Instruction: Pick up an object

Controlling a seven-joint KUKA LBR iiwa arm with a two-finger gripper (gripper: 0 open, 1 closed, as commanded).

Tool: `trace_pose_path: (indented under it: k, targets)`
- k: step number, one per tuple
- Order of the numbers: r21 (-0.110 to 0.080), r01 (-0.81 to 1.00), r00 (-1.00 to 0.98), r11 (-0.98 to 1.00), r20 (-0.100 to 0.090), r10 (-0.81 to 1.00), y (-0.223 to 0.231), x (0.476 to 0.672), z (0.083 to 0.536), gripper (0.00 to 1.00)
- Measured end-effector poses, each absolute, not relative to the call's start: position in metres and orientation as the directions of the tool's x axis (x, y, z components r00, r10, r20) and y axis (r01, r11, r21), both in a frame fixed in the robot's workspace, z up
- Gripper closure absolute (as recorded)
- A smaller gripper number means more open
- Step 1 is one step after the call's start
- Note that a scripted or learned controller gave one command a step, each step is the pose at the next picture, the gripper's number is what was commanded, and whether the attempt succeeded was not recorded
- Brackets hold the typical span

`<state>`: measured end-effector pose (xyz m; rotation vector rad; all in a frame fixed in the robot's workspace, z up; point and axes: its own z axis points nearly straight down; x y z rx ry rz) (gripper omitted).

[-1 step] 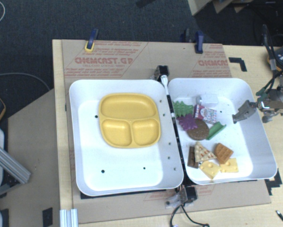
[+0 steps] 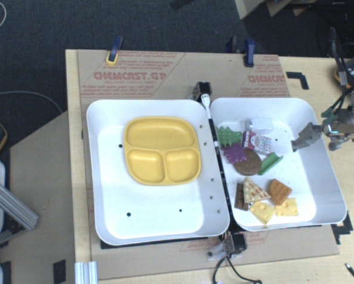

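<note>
Camera view, hand (image 2: 301, 139) over right bin (image 2: 319, 176) rim, arm cut off at frame edge, finger state unclear

My gripper (image 2: 304, 136) hangs over the right bin's (image 2: 319, 188) right rim, nothing between its fingers. Toy food sits toward that bin's left wall: green leaf (image 2: 227, 136), brown patty (image 2: 247, 163), cheese (image 2: 286, 207). Yellow tray (image 2: 162, 149) occupies the left bin's (image 2: 147, 218) far half.

Toy food pieces (image 2: 257, 170) clustered in right bin (image 2: 319, 176), cheese wedge (image 2: 262, 210) nearest front
</note>
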<state>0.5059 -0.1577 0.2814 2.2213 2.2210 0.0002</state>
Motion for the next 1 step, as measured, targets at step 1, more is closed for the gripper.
trace_pose_path:
  k: [1]
  targets:
    - [-0.006,1.0,0.001,-0.001,0.002,1.0,-0.1616,0.5051,0.238,0.0]
